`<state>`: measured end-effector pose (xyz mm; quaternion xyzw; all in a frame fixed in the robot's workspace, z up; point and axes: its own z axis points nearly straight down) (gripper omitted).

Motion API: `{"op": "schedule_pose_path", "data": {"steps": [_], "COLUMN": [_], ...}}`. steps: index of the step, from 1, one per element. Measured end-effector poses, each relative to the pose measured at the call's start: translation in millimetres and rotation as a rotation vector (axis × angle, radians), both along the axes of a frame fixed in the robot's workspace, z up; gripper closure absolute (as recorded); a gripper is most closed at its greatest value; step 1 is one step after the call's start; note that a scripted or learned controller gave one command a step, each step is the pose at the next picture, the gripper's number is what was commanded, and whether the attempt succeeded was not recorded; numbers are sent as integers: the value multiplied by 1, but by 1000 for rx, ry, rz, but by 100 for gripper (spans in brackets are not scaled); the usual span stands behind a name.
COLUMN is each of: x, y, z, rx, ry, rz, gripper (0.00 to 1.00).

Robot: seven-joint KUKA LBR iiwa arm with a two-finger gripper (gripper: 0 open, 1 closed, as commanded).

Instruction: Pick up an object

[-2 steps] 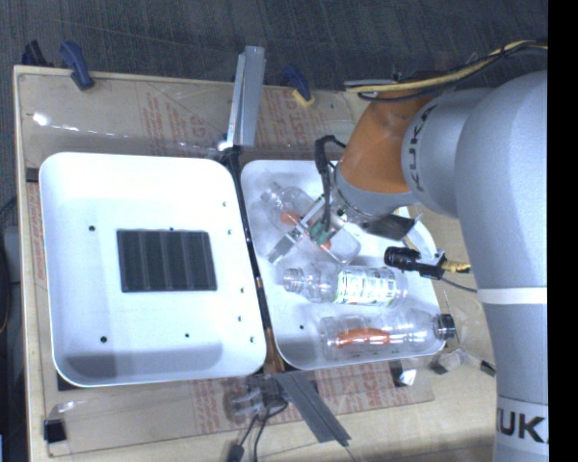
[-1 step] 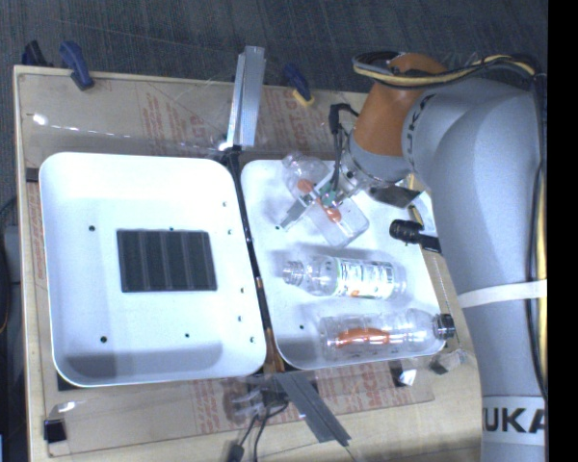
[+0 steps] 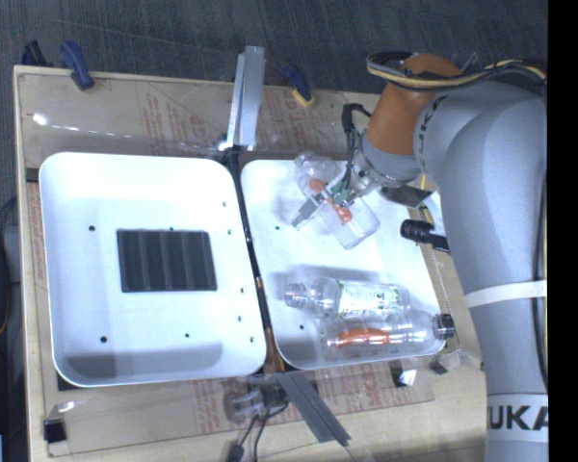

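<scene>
Even overhead light, whites slightly blown on left bin (image 3: 67, 258); soft shadow along its near wall; low-res, mildly soft, bottles (image 3: 352, 299) show glare.

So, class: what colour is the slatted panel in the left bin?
Dark grey slatted panel, clearest in the camera view.

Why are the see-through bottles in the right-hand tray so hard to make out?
In the camera view, the clear bottles pick up pale glare against the equally white right bin, so their edges wash out; the picture is also slightly soft. The left bin shows a soft grey shadow along its near wall.
</scene>
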<state>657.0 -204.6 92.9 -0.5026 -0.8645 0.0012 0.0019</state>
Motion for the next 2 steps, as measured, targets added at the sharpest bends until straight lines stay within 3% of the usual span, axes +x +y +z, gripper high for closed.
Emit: {"op": "schedule_pose_path", "data": {"steps": [1,2], "x": [1,0], "y": [3,28], "z": [10,94], "rx": [0,0], "ry": [0,-4], "rz": [10,42], "gripper": [100,100]}}
